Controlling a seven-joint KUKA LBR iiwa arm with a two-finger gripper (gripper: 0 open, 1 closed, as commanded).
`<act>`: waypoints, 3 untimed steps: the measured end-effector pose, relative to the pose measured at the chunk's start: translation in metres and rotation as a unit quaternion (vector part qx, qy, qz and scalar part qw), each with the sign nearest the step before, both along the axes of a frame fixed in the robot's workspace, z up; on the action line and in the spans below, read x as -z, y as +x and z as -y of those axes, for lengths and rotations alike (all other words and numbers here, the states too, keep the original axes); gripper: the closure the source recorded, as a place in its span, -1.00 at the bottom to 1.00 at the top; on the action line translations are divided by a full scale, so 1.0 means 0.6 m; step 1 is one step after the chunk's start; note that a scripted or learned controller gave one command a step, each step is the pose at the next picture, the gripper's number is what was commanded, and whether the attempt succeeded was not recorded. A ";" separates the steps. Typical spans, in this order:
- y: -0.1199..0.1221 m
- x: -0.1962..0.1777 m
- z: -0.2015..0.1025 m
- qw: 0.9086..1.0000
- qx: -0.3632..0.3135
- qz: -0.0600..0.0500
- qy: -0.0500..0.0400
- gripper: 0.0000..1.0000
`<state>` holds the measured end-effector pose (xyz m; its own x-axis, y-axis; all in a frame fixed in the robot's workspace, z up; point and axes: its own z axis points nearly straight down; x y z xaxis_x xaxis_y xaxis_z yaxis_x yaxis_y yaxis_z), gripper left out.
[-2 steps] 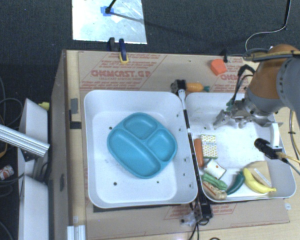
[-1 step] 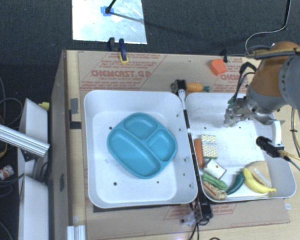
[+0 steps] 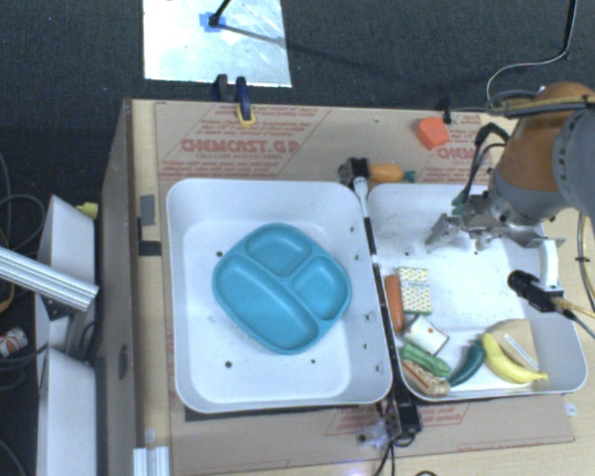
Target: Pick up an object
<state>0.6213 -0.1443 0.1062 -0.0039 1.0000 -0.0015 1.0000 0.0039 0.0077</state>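
Note:
My gripper [image 3: 456, 238] hangs over the rear part of the right bin [image 3: 565, 365], open, with bare white floor below and nothing between its fingers. The objects lie toward that bin's front: a yellow patterned block [image 3: 415, 289], an orange stick [image 3: 393, 302] along the left wall, a small white card [image 3: 429, 337], green beans [image 3: 423, 359], a dark green pepper [image 3: 468, 363] and a banana [image 3: 511, 359]. The nearest of them, the yellow block, is below and left of the gripper, apart from it.
The left bin [image 3: 193, 266] holds a blue divided plate [image 3: 281, 286]. A black divider [image 3: 374, 266] runs between the bins. An orange block [image 3: 431, 132] and a carrot-like toy [image 3: 388, 175] lie on the bench behind the right bin.

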 end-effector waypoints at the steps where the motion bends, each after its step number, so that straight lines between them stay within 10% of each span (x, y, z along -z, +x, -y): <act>1: 0.018 0.036 0.059 1.000 0.001 -0.003 0.000 -1.00; 2: 0.020 0.017 0.059 1.000 0.000 -0.001 0.000 1.00; 3: -0.140 0.037 -0.033 1.000 0.001 -0.004 0.001 1.00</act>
<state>0.5371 -0.1247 0.0843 -0.0016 1.0000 0.0005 1.0000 0.0016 0.0004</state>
